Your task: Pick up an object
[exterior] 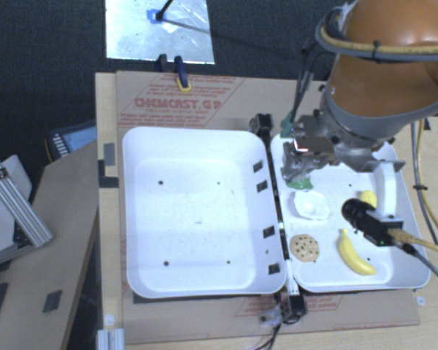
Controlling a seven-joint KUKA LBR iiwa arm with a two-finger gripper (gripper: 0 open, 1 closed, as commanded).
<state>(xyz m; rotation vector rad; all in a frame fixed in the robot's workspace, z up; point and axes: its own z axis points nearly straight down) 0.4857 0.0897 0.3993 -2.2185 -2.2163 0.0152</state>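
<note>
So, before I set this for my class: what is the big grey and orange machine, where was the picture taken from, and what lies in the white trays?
That is a robot arm, grey with an orange band, reaching in from the right. At its tip is a gripper, its hand for picking things up. The one camera is fixed above the bench and looks down at a slant. Two shallow white bins sit side by side, the left bin and the right bin. In the right bin lie a banana, a round cookie, a white object, a small yellow piece and, right below the gripper, a small green thing. Whether the gripper holds anything cannot be told here.
</note>
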